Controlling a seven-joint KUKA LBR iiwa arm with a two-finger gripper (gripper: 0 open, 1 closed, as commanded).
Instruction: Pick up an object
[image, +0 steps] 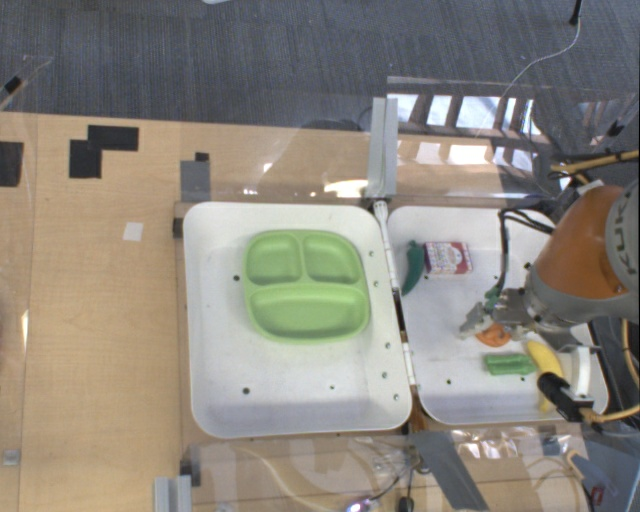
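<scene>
Right above the orange thing (493, 337) hangs the pincer (482, 318); honestly can't tell its grip, green block (510, 364) just beside.

The arm (600, 255) is a rounded grey body with a broad orange band (580, 250) wrapping its bulging segment above the wrist. Below the band sits a grey wrist collar, from which a small metallic gripper (482, 318) extends with thin pale fingers. Black cables loop along the arm's far side, and a thin white cable runs past farther off
</scene>
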